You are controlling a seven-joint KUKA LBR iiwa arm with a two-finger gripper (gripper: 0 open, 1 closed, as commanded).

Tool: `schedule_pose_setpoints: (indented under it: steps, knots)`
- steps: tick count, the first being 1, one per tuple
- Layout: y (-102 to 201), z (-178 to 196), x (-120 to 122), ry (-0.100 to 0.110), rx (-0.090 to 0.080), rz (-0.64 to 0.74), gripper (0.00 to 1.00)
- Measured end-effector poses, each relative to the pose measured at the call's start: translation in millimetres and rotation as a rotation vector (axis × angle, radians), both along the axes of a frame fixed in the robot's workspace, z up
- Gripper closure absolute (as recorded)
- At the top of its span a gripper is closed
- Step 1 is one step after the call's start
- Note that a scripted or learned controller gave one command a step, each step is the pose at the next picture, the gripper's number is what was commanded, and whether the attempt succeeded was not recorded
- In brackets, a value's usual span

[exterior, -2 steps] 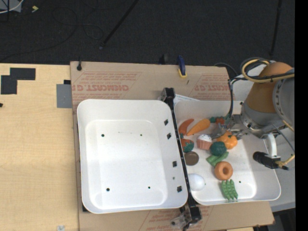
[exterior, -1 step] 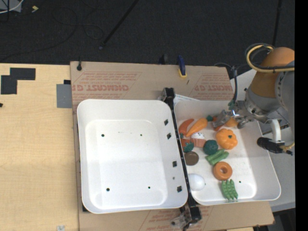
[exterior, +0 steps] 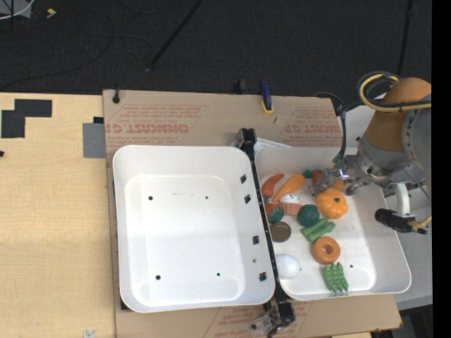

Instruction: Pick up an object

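The grey arm with its orange band (exterior: 394,118) is cut off at the right edge of the view, and its wrist hardware crowds over the two-finger gripper (exterior: 337,182), so whether the fingers stand apart or closed cannot be told; the tips seem to sit low over the far right part of the right shallow white bin (exterior: 384,259), just beside a round orange pumpkin-like toy (exterior: 332,204), though contact is unclear. Several small toys near the bin's left wall overlap, and their shapes are hard to separate: an orange carrot-shaped piece (exterior: 289,185), a red-and-white piece (exterior: 289,204), a dark brown round piece (exterior: 280,232). Nearer the middle lie a dark green lump (exterior: 308,215), a green pod-like toy (exterior: 318,229), an orange ring like a doughnut (exterior: 325,249), a green ridged toy (exterior: 335,277) at the near edge, and a white egg-like shape (exterior: 287,265) by the near left corner. The left shallow white bin (exterior: 127,224) touches the right one along a black clipped seam. Both rest on brown printed cardboard (exterior: 183,122) over a pale wooden bench (exterior: 49,224), with dark floor and cables (exterior: 106,20) beyond.
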State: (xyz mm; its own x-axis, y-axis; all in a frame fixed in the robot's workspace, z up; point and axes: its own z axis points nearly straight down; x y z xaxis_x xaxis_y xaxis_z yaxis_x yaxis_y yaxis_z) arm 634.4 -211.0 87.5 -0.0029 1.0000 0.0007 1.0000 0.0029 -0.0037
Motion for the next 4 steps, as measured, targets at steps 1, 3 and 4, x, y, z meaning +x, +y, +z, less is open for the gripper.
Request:
schedule_pose_setpoints:
  steps: [1, 3, 4]
  knots:
    - [-1, 1, 10, -0.001, -0.001, 0.002, 0.0]
    - [50, 9, 5, 0.013, 0.001, -0.005, 1.0]
    - [104, 206, 13, -0.021, -0.002, 0.003, 1.0]
